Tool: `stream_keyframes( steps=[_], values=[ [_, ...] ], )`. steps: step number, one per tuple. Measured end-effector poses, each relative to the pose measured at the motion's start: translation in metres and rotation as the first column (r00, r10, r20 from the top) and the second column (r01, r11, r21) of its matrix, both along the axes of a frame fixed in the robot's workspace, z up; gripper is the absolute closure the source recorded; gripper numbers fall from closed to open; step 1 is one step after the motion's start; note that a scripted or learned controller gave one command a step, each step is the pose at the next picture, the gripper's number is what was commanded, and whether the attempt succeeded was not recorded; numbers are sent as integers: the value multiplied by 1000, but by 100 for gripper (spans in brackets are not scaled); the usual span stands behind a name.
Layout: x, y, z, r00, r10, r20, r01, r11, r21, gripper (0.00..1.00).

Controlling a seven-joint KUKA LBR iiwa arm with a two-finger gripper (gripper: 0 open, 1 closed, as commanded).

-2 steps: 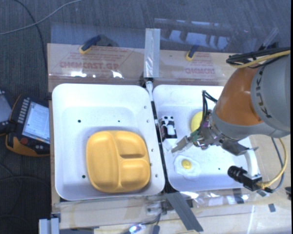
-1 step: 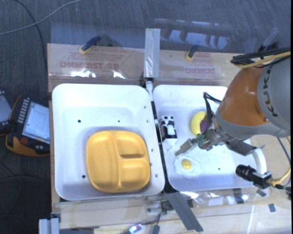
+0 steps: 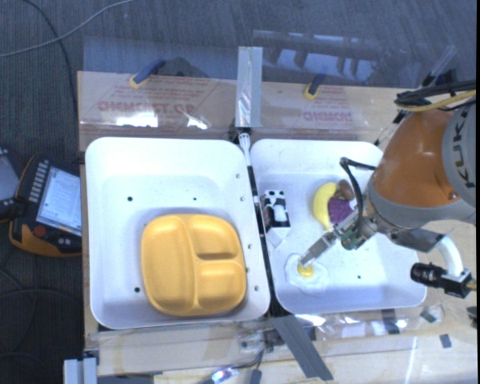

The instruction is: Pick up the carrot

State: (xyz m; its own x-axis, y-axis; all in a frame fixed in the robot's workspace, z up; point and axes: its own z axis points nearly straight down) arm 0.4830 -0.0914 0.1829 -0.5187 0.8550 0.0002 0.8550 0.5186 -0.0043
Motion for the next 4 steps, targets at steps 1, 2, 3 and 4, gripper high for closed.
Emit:
stream_keyframes(
  steps=[1, 2, 3, 4],
  values=[
    [3, -13, -93, 960, 280, 10, -280, 960, 0, 0],
    [22, -32, 96, 987, 158, 6, -158, 987, -2, 0],
    [13, 7, 1, 978, 207, 2, -207, 978, 2, 0],
    [0, -17, -56, 866, 501, 1, -501, 866, 3, 0]
  ],
)
